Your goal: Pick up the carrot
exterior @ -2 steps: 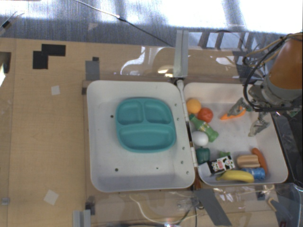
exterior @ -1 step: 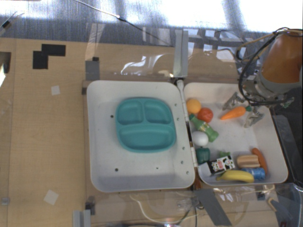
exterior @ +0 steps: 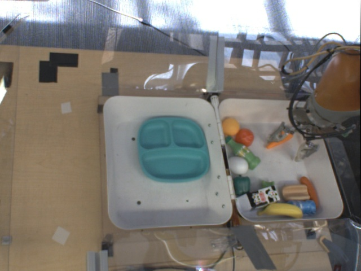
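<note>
Claw (exterior: 293, 142) straddles one carrot (exterior: 280, 142), fingers apart.

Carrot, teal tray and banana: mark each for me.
carrot (exterior: 280, 141), camera view, middle of its orange body.
teal tray (exterior: 174, 149), camera view, central ridge between compartments.
banana (exterior: 281, 210), camera view, middle of its curve.

No legible text; black-and-white carton (exterior: 265, 196) print too small to read.

Teal divided tray (exterior: 173, 148) in left bin (exterior: 121, 208), banana (exterior: 280, 209), white egg (exterior: 238, 165), orange ball (exterior: 230, 126)
</note>
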`<move>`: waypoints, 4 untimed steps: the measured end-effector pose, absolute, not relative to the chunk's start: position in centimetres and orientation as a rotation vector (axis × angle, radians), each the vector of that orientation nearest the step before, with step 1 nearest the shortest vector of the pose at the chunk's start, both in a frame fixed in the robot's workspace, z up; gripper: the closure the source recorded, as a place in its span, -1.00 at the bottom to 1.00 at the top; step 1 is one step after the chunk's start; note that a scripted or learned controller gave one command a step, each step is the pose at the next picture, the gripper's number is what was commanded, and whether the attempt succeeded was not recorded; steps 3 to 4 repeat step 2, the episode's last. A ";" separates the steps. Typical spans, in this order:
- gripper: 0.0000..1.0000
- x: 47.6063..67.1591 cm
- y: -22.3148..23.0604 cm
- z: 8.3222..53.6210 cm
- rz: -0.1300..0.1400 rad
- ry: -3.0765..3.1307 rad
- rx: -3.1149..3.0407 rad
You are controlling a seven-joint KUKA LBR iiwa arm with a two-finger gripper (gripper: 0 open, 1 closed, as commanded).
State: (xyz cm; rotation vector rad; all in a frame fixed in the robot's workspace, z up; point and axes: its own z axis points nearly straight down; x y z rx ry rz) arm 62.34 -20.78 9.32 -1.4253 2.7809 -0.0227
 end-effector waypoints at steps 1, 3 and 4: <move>-1.00 61.5 -19.1 9.1 -0.013 2.911 -1.141; 1.00 61.9 -18.9 10.5 -0.021 2.899 -1.143; 1.00 61.9 -18.9 10.5 -0.021 2.899 -1.143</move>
